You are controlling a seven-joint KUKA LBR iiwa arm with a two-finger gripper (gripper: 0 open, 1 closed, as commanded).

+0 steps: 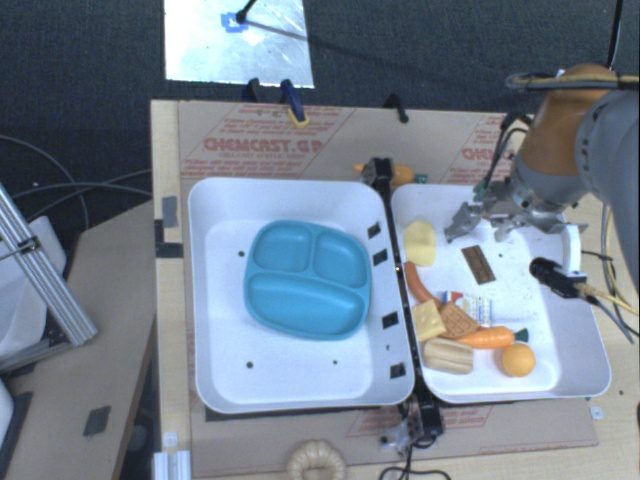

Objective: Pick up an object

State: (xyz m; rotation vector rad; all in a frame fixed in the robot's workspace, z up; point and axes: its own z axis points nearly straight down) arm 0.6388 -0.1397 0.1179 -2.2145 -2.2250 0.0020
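Fingers hover near right bin's far edge.

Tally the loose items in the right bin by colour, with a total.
Orange: 2, carrot and round fruit
Pale yellow: 2, lump and cheese wedge
Brown: 2, bar and cracker
Red: 1, sausage
Tan: 1, bread roll
Multicoloured: 1, packet
Total: 9

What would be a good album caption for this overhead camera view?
Gripper hovers over the right bin of toy food; blue tray sits in the left bin.
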